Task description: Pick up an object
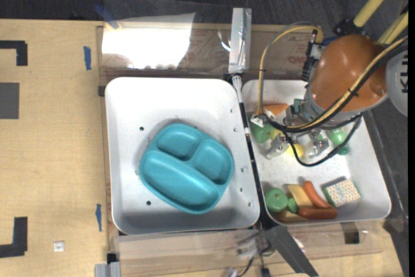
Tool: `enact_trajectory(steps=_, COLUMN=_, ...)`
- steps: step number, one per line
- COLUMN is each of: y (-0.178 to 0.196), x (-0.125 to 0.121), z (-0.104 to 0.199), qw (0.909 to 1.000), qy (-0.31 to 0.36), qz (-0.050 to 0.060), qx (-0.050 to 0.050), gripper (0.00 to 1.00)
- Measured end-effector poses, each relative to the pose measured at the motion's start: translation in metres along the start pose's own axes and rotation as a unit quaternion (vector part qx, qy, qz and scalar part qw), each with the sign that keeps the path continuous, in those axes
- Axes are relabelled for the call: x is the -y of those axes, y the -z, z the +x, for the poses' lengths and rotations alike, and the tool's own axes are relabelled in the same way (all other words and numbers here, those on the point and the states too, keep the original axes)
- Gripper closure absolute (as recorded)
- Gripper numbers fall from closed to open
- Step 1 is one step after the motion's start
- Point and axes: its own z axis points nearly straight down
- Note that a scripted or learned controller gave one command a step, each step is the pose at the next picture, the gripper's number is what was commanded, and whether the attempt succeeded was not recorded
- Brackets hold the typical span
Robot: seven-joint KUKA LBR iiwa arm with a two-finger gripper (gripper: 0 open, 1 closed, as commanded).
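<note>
Bench: pale wooden board [52, 139] with black tape marks along its left edge; two shallow white bins sit side by side on it, dark floor beyond.
Left bin: left bin [130, 100] carries one teal divided plate [188, 167], lying near its middle, slightly toward the front edge.
Right bin: right bin [373, 194] carries the small objects and the arm's working end.
Arm: grey arm with its orange band [343, 71] comes in over the right bin's back right corner, wrapped in yellow and black cables.
Gripper: gripper [299, 139] hangs low over the middle of the right bin; cables and metal parts hide its tips, so whether it is spread or pinched cannot be told.
Near the gripper: a green piece [262, 133] lies just beside it toward the bin's left wall, an orange piece [277, 109] sits just behind it, and another green piece [338, 136] lies on its right side.
Front cluster: along the front edge lie a round green object [275, 199], a yellow block [299, 194], a red sausage-shaped piece [314, 198] and a speckled cracker-like square [342, 191], all apart from the gripper.
</note>
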Motion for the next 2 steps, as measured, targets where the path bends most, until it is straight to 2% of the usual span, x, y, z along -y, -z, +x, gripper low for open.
enact_trajectory(steps=1, y=0.013, x=0.003, z=-0.004, qw=1.0000, qy=-0.002, qz=0.004, qx=0.004, gripper=1.00)
enact_trajectory(steps=2, y=0.202, x=0.042, z=0.016, qw=0.9999, qy=0.017, qz=0.002, qx=-0.001, gripper=1.00)
